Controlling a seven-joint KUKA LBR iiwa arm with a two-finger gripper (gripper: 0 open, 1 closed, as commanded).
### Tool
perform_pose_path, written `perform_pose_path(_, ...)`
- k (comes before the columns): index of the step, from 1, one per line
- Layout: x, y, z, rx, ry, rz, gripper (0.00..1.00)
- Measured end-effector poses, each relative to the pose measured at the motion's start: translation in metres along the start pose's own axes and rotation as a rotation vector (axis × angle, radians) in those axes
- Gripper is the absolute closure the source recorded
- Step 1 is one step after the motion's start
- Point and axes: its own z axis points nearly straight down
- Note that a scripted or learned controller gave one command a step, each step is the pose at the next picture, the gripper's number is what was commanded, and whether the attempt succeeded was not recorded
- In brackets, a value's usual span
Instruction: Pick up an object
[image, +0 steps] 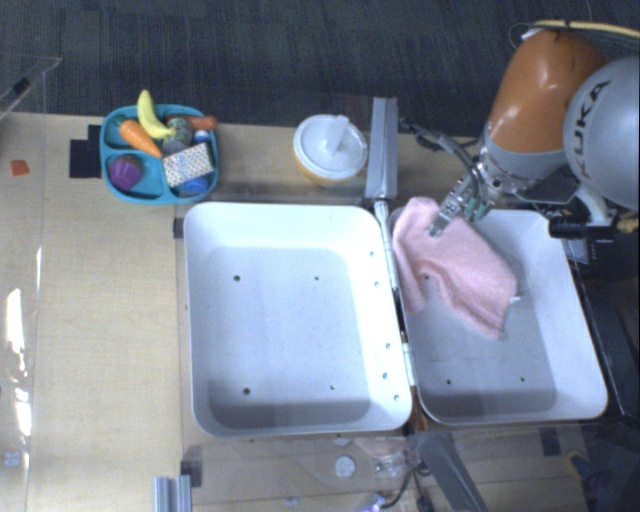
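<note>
White right bin (560, 390) holds pink towel (455, 272); "KUKA" arm (560, 100); jaws' state unclear

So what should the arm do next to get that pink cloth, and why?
Probably ease straight down a little onto the pink cloth. The gripper is at the cloth's upper edge in the right bin, and nothing shows between its fingertips, so no hold is evident. The cloth lies crumpled against the bin's left wall, offering folds to pinch.
</note>
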Motion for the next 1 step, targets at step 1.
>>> perform_pose_path(1,-0.0027,-0.0138,0.0006,-0.001,-0.001,-0.437,1.0)
